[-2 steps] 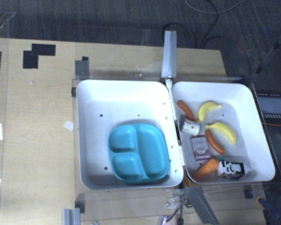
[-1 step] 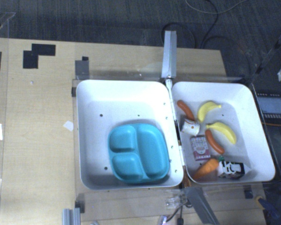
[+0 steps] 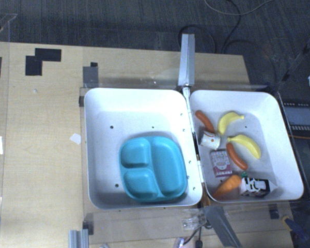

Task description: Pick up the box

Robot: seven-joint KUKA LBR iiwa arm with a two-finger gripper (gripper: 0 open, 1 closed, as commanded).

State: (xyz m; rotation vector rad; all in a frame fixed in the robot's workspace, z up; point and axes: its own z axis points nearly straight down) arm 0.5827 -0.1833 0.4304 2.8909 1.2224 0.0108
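A small flat box (image 3: 220, 162) with a maroon and white face lies in the right bin (image 3: 279, 112), near the bin's left wall. A black and white carton (image 3: 256, 186) lies on its side at the front of the same bin, touching an orange carrot (image 3: 228, 185). Nothing covers either one.
Around the box lie two yellow bananas (image 3: 230, 121) (image 3: 246, 145), two reddish sausages (image 3: 205, 121) (image 3: 236, 156) and a small white piece (image 3: 210, 139). The left bin (image 3: 101, 138) holds a blue divided plate (image 3: 153, 168). A metal post (image 3: 186, 61) stands behind the bins' shared edge.
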